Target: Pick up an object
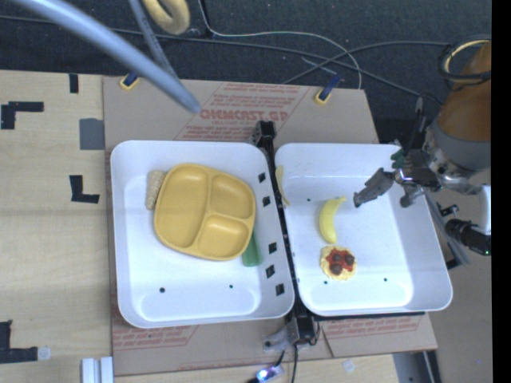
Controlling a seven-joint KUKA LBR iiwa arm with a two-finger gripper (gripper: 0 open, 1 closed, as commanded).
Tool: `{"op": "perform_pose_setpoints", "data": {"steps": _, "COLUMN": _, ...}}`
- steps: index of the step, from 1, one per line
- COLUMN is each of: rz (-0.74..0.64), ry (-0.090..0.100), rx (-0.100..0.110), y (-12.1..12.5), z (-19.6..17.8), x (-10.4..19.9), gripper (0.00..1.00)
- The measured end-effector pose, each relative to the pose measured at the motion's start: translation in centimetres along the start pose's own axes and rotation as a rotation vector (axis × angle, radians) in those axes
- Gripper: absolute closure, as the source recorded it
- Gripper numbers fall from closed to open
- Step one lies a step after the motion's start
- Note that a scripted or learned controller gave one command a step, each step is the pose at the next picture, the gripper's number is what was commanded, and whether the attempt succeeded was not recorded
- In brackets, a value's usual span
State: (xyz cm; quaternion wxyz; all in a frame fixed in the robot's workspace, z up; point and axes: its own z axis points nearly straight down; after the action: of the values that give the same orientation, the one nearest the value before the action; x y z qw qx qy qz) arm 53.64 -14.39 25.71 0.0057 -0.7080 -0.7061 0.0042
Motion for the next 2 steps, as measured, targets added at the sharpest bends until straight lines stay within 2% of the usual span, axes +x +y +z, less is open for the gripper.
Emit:
{"op": "perform_pose_setpoints", "data": {"steps": 1, "rz": -0.004, "ry": -0.002, "rx": -0.012, "y": 0.2, "z": -0.7, "x": 0.0, "gripper": 0.00}}
{"op": "perform_pose_setpoints", "data": {"steps": 2, "rz": -0.004, "ry": -0.002, "rx": -0.009, "y": 1.2, "z": 4.9, "x": 0.4, "gripper": 0.00}}
